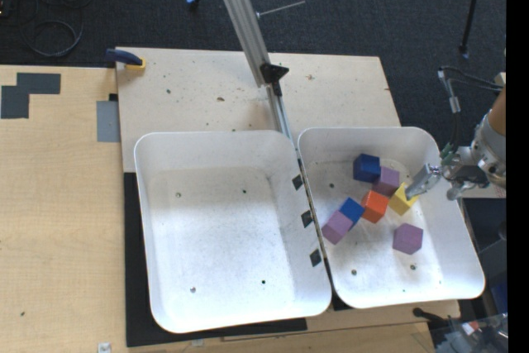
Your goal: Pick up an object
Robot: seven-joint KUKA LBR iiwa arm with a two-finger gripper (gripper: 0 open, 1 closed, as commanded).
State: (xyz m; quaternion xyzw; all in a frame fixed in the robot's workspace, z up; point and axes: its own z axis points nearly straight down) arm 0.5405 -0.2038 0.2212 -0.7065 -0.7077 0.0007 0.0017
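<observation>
The gripper [421, 180] reaches in over the right edge of the right bin [463, 260], its pale metal tip just above and to the right of the yellow block [402, 200]. The tip is small and blurred, so how it stands cannot be made out, and it is not clear whether it touches the yellow block or merely hangs beside it. Nothing can be seen gripped. Behind it the arm [483, 157] is cut off by the frame edge, with just the grey wrist and a sliver of orange showing.

All the blocks lie in the right bin, and the orange block [376, 205] makes a handy centre. The yellow block sits just to its right, touching or nearly so. A dark blue block [366, 168] lies above it, with a light purple block [388, 177] just beside that one on the right. A brighter blue block [352, 211] is pressed against the orange block's left side, and a purple block [336, 226] lies lower left of it, touching the blue one. A darker purple block [407, 238] sits apart, to the lower right.

The left bin [165, 178] lies well to the left of the orange block, beyond the shared wall with its small black clips [307, 217]. A slanted metal rail [244, 12] rises from the bench [207, 87] above both bins.
</observation>
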